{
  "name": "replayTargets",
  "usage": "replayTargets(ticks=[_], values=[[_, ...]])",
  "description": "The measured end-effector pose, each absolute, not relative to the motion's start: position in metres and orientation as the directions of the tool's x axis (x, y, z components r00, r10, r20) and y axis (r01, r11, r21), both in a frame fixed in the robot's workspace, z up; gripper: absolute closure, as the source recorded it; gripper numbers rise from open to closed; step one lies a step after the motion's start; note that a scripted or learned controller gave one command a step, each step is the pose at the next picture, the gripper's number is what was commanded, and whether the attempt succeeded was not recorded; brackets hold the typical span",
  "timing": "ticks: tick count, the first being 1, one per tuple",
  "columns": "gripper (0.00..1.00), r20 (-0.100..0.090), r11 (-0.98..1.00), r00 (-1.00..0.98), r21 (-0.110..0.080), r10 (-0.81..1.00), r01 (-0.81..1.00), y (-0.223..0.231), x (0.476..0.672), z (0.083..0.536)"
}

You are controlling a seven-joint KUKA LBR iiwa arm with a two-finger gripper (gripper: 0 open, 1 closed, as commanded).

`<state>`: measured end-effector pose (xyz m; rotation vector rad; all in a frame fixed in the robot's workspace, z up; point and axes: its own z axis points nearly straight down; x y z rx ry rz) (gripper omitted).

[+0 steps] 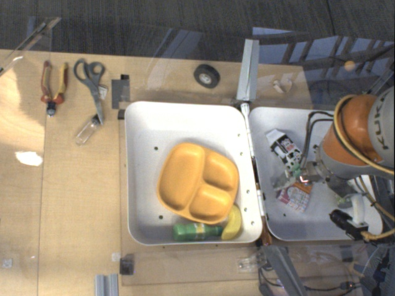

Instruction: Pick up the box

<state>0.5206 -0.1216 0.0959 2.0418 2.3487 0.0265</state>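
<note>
Over the right bin [311, 226], seen from the fixed overhead camera, reaching in from the right: grey arm [355, 134] with orange band, gripper [298, 176] low above the bin floor. Impossible to tell whether spread wide or pinched narrow, being small, dark and tangled with cables. Just up-left of it, near the bin's left wall, lying tilted: small white box [282, 145] with black and red print, taken here as the target. Just below it, flat on the floor: pink-and-white packet [295, 197]. Wedged between two candidates, then, so first risk: closing on the packet, or on nothing, instead of the box. Second risk: coming down on the box's edge and shoving it against the wall rather than straddling it, given the tilt. Third: a shallow pinch on a slick carton corner, slipping out on the lift. Well apart in the left bin [142, 165], and of no concern: yellow divided tray [199, 182] and green bottle [196, 230].
</note>
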Motion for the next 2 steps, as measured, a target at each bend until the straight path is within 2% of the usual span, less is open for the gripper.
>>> replayTargets(ticks=[1,2], values=[[0.00,-0.010,-0.003,0.003,0.044,1.000,0.999,-0.095,0.500,0.097],[1.00,-0.013,0.000,0.001,0.049,1.000,0.999,-0.096,0.502,0.108]])
